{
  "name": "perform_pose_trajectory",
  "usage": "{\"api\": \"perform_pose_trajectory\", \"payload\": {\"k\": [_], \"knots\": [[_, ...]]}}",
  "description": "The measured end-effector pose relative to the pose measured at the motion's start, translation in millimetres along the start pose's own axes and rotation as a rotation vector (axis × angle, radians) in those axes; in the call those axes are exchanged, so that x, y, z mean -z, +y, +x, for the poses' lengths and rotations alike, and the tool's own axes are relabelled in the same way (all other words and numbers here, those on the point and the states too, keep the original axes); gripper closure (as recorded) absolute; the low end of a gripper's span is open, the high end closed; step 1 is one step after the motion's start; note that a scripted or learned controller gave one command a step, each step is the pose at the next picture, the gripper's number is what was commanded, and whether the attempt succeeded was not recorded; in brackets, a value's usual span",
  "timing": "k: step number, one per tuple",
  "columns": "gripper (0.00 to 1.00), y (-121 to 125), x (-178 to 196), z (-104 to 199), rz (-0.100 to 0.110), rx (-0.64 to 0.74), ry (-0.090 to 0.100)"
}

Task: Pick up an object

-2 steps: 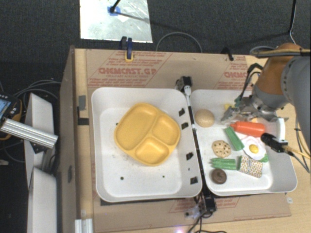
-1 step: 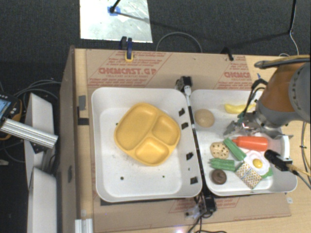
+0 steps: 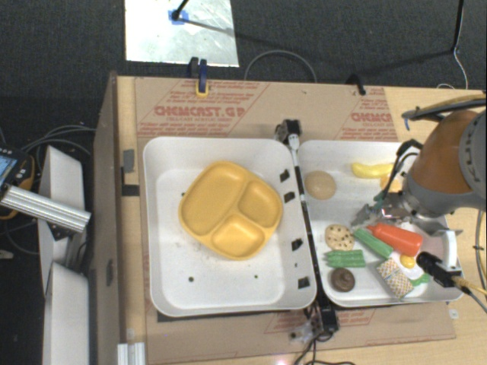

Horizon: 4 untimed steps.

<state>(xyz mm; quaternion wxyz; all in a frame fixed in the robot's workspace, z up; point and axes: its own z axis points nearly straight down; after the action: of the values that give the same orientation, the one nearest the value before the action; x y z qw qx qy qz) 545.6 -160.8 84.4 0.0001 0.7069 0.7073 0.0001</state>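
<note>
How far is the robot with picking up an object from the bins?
Done: the arm has reached over the right bin, with its claw low among the toy foods, near the orange carrot-like piece and the green piece. In hand: nothing can be seen held; whether the claw has closed is unclear. Left: grasping one item and lifting it. The yellow divided plate sits in the left bin.
</note>
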Motion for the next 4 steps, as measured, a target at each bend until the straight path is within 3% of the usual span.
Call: {"api": "perform_pose_trajectory", "payload": {"k": [1, 2, 3, 4], "knots": [[0.00, 63.0, 83.2, -48.7, -0.015, 0.004, -0.008], [0.00, 29.0, -4.2, -25.3, 0.004, 0.002, 0.002], [1.00, 32.3, 11.2, -26.7, -0.005, 0.003, -0.001], [0.00, 32.0, 10.7, -26.7, -0.004, 0.003, -0.001]]}}
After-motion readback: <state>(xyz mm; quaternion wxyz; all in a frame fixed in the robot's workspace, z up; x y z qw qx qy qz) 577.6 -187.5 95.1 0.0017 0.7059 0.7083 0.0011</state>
